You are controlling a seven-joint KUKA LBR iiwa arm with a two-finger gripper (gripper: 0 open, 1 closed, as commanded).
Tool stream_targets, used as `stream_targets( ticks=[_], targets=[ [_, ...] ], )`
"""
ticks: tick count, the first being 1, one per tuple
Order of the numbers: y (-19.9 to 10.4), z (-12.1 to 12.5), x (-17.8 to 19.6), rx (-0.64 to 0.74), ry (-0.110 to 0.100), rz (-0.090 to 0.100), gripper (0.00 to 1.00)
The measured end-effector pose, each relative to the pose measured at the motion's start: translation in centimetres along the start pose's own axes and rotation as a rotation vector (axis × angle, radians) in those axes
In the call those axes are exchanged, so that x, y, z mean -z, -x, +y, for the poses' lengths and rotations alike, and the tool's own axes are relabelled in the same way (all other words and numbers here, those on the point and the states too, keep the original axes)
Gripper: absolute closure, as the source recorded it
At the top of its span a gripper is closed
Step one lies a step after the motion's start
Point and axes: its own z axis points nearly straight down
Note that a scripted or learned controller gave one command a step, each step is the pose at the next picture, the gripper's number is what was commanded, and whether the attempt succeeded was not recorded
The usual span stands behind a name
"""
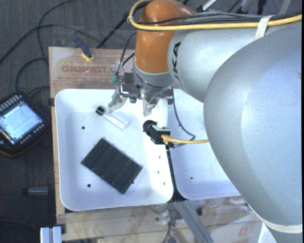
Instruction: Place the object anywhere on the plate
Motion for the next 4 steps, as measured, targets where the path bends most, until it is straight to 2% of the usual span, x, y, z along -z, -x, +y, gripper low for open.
stream_targets(
  ticks=[3,4],
  targets=[
    [0.0,0.0,0.0,0.0,0.0,0.0,0.0],
    [0.02,-0.01,0.73,0.001,-0.003,-0.004,1.0]
  ],
)
